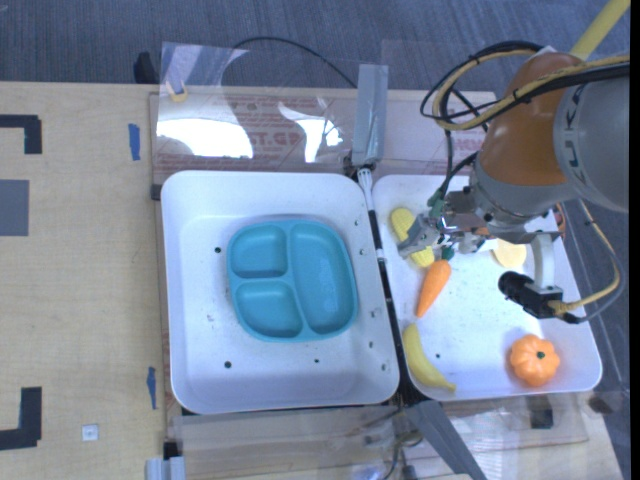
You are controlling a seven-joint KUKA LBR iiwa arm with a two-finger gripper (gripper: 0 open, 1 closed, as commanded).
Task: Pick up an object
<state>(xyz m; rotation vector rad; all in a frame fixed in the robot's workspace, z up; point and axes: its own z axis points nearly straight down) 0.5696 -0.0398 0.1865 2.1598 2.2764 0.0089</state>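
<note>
1. While the grey arm [560,148] reaches in over the right bin [590,368], its gripper [437,236] hangs low at that bin's near-left part; whether it is spread or pressed together cannot be told.
2. A carrot [432,286] lies just below the gripper, its green top close to the tool.
3. A yellow piece [403,224] sits just left of the gripper.
4. A banana [424,360] lies further below, a small pumpkin [533,360] below and to the right.
5. Well left of the tool, a blue divided plate [293,278] rests in the left bin [190,368].
</note>
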